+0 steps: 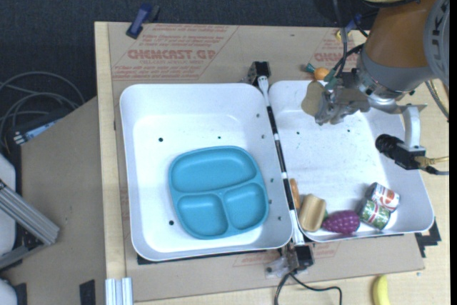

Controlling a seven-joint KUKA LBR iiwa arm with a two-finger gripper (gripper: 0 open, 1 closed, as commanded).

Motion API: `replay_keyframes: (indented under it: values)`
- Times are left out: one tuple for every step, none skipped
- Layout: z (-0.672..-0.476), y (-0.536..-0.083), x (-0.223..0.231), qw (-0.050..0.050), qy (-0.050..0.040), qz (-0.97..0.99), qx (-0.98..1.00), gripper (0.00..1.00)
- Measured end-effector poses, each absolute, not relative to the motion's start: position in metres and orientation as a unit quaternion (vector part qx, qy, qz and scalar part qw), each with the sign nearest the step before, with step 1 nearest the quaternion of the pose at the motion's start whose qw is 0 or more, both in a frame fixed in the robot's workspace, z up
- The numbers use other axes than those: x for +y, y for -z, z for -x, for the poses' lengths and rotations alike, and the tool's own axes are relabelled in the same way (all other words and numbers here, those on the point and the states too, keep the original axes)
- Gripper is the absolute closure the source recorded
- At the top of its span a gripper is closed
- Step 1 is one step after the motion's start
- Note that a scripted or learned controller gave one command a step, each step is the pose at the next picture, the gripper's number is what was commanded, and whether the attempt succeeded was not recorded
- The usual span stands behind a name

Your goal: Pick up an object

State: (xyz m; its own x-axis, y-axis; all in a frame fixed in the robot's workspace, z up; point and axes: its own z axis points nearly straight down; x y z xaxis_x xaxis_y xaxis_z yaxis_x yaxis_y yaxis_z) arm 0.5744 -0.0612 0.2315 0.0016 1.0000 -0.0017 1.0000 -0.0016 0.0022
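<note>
Two white bins are seen side by side on the bench. In the left bin (143, 118) a blue tray (218, 191) with three compartments is lying toward the near side.

The arm (403, 32) is reached in from the far right, and the gripper (330, 109) is positioned over the far part of the right bin (335, 168), close above its floor. The fingers are blurred and dark against the wrist, so whether the jaws are open or closed cannot be told; nothing is seen between them.

The objects are gathered along the near edge of the right bin, well apart from the gripper. From left to right are noted: a thin orange piece (293, 191) against the dividing wall, a tan block (312, 211), a purple grape bunch (341, 223), and two small cans (378, 206) at the near right corner. The cans are touching each other; the grapes lie just beside the nearer can.

A yellow item (380, 290), possibly a banana, is partly visible on the bench near the bottom edge.
</note>
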Motion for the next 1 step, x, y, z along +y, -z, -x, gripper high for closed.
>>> replay_keyframes:
  values:
    - [-0.5915,-0.1384,-0.2112,0.000,0.0016,-0.708,0.706,1.00]
